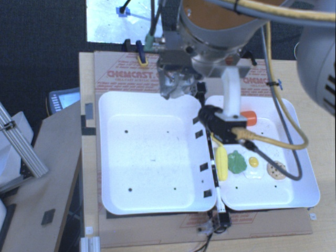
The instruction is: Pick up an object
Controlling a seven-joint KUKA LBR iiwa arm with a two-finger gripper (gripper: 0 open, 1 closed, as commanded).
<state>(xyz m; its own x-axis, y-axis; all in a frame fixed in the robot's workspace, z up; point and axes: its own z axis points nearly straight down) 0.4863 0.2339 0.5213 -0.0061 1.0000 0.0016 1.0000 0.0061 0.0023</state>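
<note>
My gripper (pixel 176 84) hangs over the far rim of the left bin (pixel 147 161), close to the divide between the two bins. The arm's wide grey and orange body covers much of it from above. Several small objects lie in the right bin (pixel 262 193): a long yellow piece (pixel 221 163) by the divider, a green lump (pixel 237 162) beside it, a small yellow item (pixel 253 161), a round brown cookie-like piece (pixel 275 170) and an orange object (pixel 249 118) partly behind the white wrist mount. None of them touches the gripper.
A yellow cable (pixel 273 140) loops from the wrist across the right bin. Black clips (pixel 202 151) line the ridge between the bins. A brown board (pixel 126 72) lies under both bins, with a yellow and blue clamp (pixel 140 54) at its far edge.
</note>
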